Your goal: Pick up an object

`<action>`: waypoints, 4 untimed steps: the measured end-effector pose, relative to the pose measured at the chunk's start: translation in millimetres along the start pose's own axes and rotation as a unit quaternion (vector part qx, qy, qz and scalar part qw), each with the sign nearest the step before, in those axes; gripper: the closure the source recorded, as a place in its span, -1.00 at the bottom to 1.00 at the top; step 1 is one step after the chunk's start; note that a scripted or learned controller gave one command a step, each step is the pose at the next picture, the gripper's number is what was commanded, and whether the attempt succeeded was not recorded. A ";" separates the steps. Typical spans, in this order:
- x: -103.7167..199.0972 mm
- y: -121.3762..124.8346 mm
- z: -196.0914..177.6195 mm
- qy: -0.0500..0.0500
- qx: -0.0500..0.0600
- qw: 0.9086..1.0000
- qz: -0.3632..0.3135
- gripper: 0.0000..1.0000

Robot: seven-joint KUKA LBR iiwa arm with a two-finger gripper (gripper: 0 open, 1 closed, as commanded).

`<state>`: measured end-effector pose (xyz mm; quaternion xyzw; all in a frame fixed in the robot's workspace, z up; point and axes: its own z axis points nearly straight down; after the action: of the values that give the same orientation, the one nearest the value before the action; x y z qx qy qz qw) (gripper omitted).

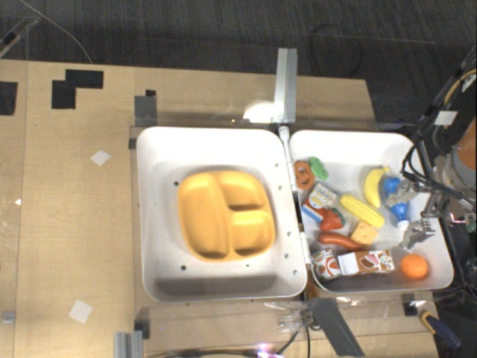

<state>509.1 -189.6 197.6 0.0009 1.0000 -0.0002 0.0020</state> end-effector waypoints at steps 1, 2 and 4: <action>-65.4 -12.3 55.1 0.001 0.000 0.978 0.207 -1.00; -131.3 -14.6 110.7 -0.004 0.000 0.972 0.236 -1.00; -133.4 -12.5 99.6 -0.007 0.000 0.973 0.232 -1.00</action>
<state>642.9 -202.4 98.5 0.2328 0.9725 -0.0001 0.0093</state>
